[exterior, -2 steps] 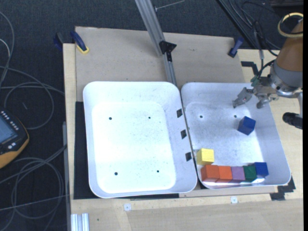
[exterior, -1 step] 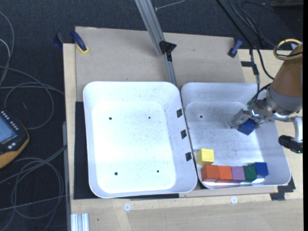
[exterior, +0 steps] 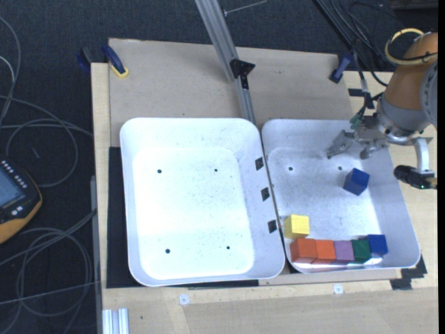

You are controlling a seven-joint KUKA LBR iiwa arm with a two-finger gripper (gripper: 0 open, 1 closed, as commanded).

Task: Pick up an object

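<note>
wooden bench (exterior: 174, 82) (cables (exterior: 42, 138) around)

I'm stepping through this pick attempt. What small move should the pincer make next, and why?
Probably shift toward the near edge of the right bin and lower over the lone blue cube. The pincer hangs just beyond that cube with nothing between its fingers, and the cube sits apart from the blocks along the near wall, so it looks easiest to reach.

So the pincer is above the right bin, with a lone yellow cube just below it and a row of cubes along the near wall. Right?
Not quite: the lone cube just below the pincer is blue, as the camera view shows. The yellow cube sits by the row of cubes along the right bin's near wall. The rest stands.
</note>
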